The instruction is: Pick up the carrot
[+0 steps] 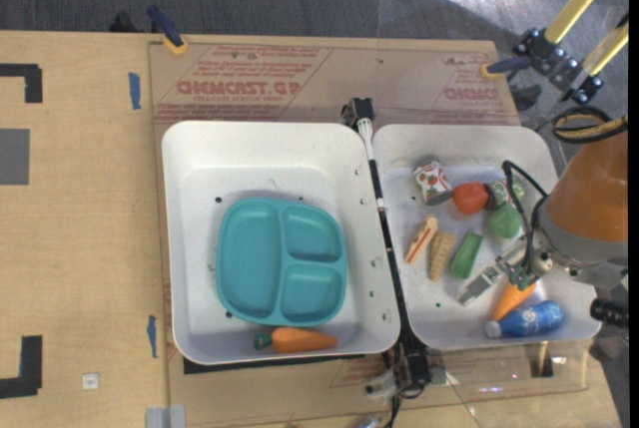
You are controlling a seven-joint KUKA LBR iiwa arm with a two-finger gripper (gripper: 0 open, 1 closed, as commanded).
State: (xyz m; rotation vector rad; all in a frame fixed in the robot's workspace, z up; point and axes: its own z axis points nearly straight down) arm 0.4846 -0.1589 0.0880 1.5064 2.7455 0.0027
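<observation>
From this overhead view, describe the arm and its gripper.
The arm enters from the right with a broad orange band on a grey body. Black cables loop beside it. The gripper is metallic silver-grey with dark parts.

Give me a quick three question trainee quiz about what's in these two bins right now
1. True or false: the teal plate sits in the left bin.
2. Which lies nearest the gripper? A) blue bottle B) tomato C) strawberry
3. Fill in: a carrot lies in the left bin, just ____ the plate in the camera view.

Key: 1 true; 2 A; 3 below
</observation>
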